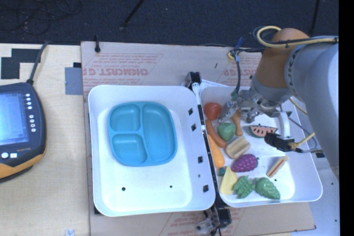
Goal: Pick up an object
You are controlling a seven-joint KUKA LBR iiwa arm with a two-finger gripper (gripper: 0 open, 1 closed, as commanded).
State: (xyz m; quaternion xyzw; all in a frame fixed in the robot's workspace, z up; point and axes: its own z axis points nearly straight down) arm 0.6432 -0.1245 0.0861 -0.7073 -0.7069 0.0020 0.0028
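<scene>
The end effector [239, 110] is hanging low over the far-left part of the right bin [307, 188], the arm reaching in over the bin's far right corner. Whether it is apart or together I cannot tell, and nothing is visibly sitting in its grip.

The objects on offer are looking like toy foods, probably light, stiff and rather slick. A red tomato-like piece [212, 110] is lying near the bin's far-left corner, and a green round piece [226, 131] is lying just beside it, closest to the tool. Both are rounded, so a hold across the widest middle is seeming safest; a pinch near the top would likely squirt them out. The purple grapes [244, 163], bumpy, are probably offering better purchase.

Room is looking tight. An orange carrot [215, 146] is running along the bin's left wall, a bread-like piece [238, 147] is lying right next to the green one, and a watermelon slice [263, 130] is lying toward the middle. The left bin [105, 185], holding a blue divided plate [142, 133], is offering wide open floor along its near edge.
</scene>
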